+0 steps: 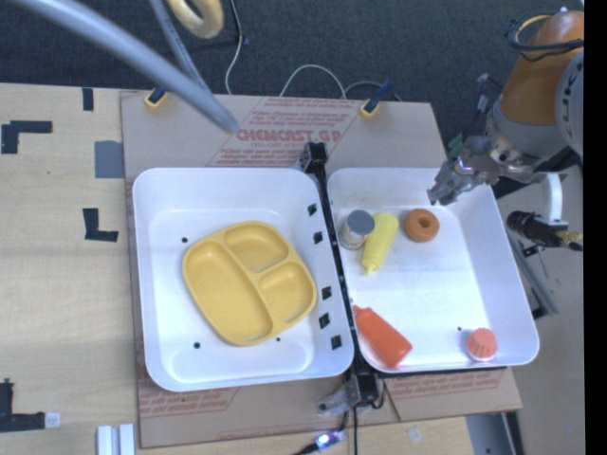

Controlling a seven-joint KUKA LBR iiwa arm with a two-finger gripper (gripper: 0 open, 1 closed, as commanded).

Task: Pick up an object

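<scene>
The hand (444,193) hovered over the far right edge of the right bin (507,282), just beyond the doughnut (421,226); whether it was open or closed could not be told, and nothing showed in its grip. Left of the doughnut lay a yellow bottle (377,242) and a small grey tin (358,226). Nearer the camera than the doughnut lay an orange bottle (381,336) and a pink ball (482,344). The left bin (152,273) held a yellow divided plate (248,281).
</scene>
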